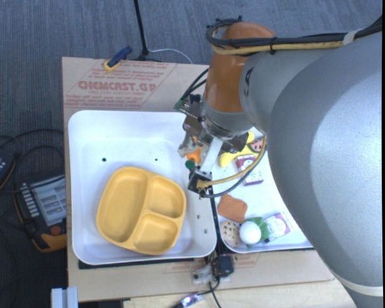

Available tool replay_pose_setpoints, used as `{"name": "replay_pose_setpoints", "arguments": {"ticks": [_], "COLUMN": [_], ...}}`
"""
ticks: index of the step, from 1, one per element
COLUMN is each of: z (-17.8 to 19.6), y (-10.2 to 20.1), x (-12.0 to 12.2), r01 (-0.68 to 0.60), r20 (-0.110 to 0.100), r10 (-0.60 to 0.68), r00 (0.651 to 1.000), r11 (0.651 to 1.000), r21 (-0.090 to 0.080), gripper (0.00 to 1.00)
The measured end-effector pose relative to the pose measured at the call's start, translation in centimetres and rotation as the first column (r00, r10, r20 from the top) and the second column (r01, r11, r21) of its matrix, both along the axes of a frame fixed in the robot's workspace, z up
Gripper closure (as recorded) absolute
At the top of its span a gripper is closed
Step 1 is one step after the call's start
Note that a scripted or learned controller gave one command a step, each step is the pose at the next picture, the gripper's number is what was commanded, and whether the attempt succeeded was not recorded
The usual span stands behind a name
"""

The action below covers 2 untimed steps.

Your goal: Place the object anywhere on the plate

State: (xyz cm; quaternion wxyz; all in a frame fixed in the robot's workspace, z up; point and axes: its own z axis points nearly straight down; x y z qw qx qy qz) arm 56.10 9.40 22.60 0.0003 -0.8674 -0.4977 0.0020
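A yellow plate [141, 209] with three compartments lies in the left white bin [90, 140], toward its front. My gripper [194, 162] hangs over the wall between the two bins, just beyond the plate's far right corner. A small orange and green object [192, 155] shows right at the gripper's tip, above the left bin's right edge. The wrist hides how the object is held. The orange-banded wrist [231, 76] and the grey arm cover much of the right bin.
The right bin [295, 241] holds a yellow toy [231, 157], a brown piece [232, 207], a white ball on something green [251, 232], a biscuit [228, 230] and small packets [252, 173]. A cardboard sheet [115, 85] lies under the bins.
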Motion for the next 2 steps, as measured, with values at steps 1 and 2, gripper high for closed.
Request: {"name": "replay_pose_setpoints", "arguments": {"ticks": [1,2], "z": [-0.09,-0.09], "y": [-0.21,-0.21], "x": [-0.02,-0.02], "r01": [0.003,0.003], "r20": [-0.002,-0.002], "r10": [-0.003,-0.003], "r00": [1.000,1.000], "r11": [1.000,1.000], "r21": [-0.003,-0.003], "gripper": [0.00,0.00]}}
